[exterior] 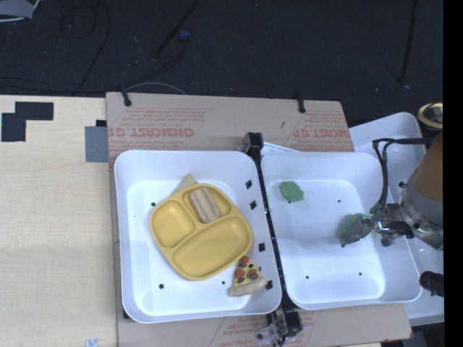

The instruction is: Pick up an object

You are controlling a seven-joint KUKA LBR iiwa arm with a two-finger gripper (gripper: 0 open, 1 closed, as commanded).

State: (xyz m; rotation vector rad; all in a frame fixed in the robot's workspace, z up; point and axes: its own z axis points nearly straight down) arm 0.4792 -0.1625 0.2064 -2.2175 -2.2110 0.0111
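At right of the frame, the gripper (365, 228) reaches into the right bin (318, 280). Its fingers (354, 231) seemingly clasp a green object (353, 225), though blurred. Another green piece (291, 191) lies upper left.

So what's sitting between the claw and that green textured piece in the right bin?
Nothing: the camera view shows bare white bin floor between the claw and the green piece. A grey-green shape sits at the claw's tip; whether it's an object is unclear.
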